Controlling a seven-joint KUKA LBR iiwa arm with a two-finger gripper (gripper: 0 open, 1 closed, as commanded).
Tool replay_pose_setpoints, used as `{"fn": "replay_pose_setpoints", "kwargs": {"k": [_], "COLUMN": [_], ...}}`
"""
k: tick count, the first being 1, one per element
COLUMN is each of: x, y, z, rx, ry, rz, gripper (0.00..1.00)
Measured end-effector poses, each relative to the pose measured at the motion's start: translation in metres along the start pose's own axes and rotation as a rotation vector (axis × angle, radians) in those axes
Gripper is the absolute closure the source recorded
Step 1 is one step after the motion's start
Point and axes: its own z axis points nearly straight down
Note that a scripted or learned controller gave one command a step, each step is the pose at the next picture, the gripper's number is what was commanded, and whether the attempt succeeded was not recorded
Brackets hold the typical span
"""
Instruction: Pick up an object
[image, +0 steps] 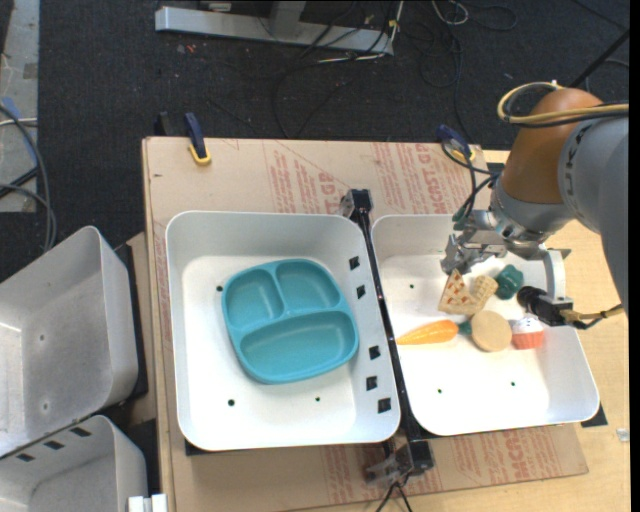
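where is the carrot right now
The carrot lies in the right bin, near its left wall, just left of the round tan piece and below the waffle-like wedge.

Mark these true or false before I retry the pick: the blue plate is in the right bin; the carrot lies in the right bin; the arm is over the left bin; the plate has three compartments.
1. The blue divided plate is in the right bin. False: it lies in the left bin.
2. The orange carrot lies in the right bin. True.
3. The gripper is over the left bin. False: it is over the right bin, above the waffle-like piece.
4. The plate has three compartments. True.
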Motion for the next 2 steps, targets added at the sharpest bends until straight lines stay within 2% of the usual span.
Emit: {"fn": "replay_pose_setpoints", "kwargs": {"k": [1, 2], "x": [0.006, 0.015], "y": [0.011, 0.009], "z": [-0.052, -0.105], "rx": [-0.003, -0.003], "ry": [-0.001, -0.001], "rz": [-0.007, -0.008], "gripper": [1.0, 1.0]}}
